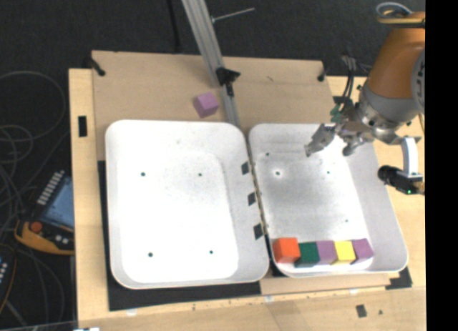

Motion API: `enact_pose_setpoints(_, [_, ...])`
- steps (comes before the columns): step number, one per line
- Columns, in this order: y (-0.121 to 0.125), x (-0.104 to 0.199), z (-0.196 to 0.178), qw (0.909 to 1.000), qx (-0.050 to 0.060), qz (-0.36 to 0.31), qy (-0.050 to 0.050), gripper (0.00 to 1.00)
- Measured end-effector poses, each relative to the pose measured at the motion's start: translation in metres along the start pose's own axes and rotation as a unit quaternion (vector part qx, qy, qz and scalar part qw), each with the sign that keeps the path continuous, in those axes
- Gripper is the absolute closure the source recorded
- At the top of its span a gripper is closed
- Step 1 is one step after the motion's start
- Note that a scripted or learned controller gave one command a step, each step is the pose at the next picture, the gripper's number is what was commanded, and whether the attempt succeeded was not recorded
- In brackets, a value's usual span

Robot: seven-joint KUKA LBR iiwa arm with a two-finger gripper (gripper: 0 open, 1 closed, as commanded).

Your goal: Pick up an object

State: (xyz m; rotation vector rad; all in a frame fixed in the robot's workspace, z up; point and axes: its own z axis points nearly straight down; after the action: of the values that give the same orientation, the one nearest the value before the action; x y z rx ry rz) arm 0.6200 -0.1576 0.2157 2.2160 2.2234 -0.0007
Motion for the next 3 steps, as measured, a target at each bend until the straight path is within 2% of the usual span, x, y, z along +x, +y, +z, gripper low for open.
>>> enact_pose_setpoints(1, [0.027,0.0,0.016,1.0,0.0,-0.001,-0.001,0.0])
enact_pose_setpoints(2, [0.027,-0.002,0.003,1.0,-0.002,-0.003,-0.002,1.0])
enact_pose_setpoints(3, [0.06,0.073,0.111,1.0,0.003,-0.001,0.002,1.0])
